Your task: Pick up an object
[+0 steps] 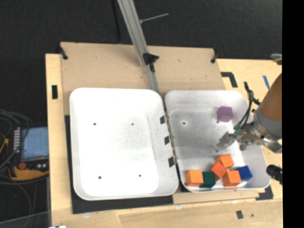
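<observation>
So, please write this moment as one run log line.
gripper: above right white bin, nothing held | small purple cube: lying apart | coloured blocks: near front wall

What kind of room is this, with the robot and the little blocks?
Probably a robot lab or test bench. A robot arm reaches over two white bins, coloured blocks sit in the right one, and loose cables trail off the bench's left edge.

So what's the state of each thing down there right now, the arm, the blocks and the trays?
Gripper: low over the right bin, nothing seen between its fingers.
Purple block: lying alone, apart from the others.
Orange blocks: clustered at the near edge.
Green block: between orange blocks.
Blue block: at the cluster's right end.
Right bin: holds all the blocks.
Left bin: white, beside the right one.
</observation>
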Robot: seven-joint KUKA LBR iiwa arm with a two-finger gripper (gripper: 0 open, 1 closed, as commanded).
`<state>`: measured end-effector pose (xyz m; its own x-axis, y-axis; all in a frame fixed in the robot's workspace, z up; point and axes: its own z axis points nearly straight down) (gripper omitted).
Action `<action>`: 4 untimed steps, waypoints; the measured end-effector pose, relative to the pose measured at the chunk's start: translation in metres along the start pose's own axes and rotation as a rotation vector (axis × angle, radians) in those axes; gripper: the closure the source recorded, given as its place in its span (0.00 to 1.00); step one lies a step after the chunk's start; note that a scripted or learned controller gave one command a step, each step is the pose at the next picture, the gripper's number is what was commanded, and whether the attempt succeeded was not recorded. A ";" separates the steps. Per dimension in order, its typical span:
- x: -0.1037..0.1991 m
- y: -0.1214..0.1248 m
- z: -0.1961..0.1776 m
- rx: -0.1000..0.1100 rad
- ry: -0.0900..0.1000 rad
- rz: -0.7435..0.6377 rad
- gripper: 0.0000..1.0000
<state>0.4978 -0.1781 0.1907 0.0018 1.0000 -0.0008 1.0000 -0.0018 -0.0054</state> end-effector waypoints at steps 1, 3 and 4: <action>-0.003 -0.003 0.063 0.000 0.000 0.000 0.00; -0.006 0.000 0.081 -0.013 -0.001 0.012 1.00; -0.004 0.002 0.038 -0.012 -0.001 -0.004 1.00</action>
<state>0.4993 -0.1826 0.1527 -0.0021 1.0000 -0.0018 1.0000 0.0021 0.0065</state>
